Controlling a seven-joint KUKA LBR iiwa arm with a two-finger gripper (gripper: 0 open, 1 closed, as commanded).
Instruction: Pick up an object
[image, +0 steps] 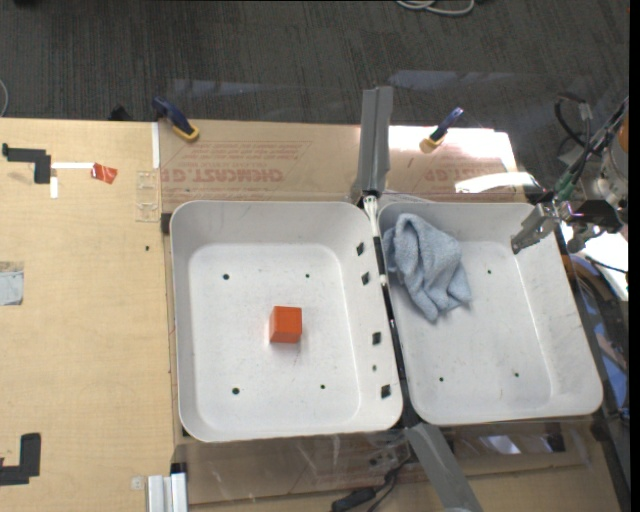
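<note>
An orange cube (286, 325) sits near the middle of the left white bin (200, 400). A crumpled grey-blue cloth (427, 263) lies in the upper left part of the right white bin (560, 390), against the divider. My gripper (545, 224) hangs over the right bin's upper right rim, well right of the cloth and far from the cube. Nothing is seen held in it. Cables and the wrist crowd the spot.
A grey post (374, 140) stands behind the seam between the bins. Two clamps (176, 118) (441, 130) hold a cardboard sheet (260, 165) at the back. A wooden board (80, 320) flanks the left bin.
</note>
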